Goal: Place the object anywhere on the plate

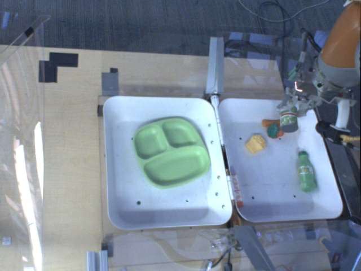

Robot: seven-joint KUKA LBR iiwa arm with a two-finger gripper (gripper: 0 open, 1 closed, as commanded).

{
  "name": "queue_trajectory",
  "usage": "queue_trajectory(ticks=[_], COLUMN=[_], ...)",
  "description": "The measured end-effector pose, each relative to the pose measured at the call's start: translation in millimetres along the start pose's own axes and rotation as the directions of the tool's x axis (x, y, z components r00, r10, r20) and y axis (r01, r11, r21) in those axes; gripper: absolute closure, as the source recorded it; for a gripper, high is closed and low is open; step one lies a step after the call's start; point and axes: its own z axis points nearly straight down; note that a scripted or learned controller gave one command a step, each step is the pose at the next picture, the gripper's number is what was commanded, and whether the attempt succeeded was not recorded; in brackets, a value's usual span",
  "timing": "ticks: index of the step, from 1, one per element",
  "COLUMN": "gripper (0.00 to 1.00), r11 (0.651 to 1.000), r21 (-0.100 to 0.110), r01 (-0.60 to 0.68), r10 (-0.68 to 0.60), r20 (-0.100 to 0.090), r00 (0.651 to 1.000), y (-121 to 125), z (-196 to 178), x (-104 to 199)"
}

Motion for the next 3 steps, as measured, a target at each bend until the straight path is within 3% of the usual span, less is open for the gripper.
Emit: queue_trajectory(ticks=[1,2,3], gripper=[1.00,1.00,1.00], r11=[0.998,1.000,0.973], r21=[0.003,-0.002,-0.001], r01=[0.069,0.031,0.231], r10=[-0.069,-0.031,-0.231], r20=[-0.003,-0.004,-0.004], r00=[0.998,1.000,0.973], y=[-6,-76,-73], z=[92,40,38], x=[59,146,181])
